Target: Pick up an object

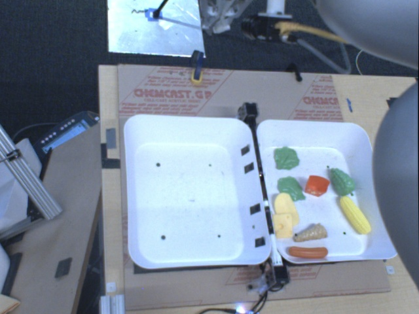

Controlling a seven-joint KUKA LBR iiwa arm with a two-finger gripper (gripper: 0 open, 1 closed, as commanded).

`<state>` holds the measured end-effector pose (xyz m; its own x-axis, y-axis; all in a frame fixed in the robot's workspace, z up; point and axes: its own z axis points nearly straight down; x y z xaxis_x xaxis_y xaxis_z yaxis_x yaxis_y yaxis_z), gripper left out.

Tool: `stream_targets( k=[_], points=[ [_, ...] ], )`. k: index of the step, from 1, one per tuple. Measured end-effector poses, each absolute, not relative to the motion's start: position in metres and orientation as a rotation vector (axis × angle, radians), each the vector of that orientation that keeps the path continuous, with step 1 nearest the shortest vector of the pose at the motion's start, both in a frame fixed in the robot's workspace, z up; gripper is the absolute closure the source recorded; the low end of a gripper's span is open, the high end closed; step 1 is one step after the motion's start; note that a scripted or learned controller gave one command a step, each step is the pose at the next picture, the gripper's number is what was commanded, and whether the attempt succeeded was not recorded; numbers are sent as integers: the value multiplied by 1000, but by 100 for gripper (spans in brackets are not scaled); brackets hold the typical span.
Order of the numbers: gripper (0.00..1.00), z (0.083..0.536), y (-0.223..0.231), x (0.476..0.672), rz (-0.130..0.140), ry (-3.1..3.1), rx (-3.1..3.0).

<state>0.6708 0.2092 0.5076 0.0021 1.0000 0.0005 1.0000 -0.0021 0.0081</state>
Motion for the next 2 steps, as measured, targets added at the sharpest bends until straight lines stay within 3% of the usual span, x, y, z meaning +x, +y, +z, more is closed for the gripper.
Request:
stream_targets(
  k=[1, 2],
  points=[
    [100, 339, 225, 667, -19, 2228, 2224],
    [100, 464, 235, 662, 21, 2224, 2211]
  ],
)
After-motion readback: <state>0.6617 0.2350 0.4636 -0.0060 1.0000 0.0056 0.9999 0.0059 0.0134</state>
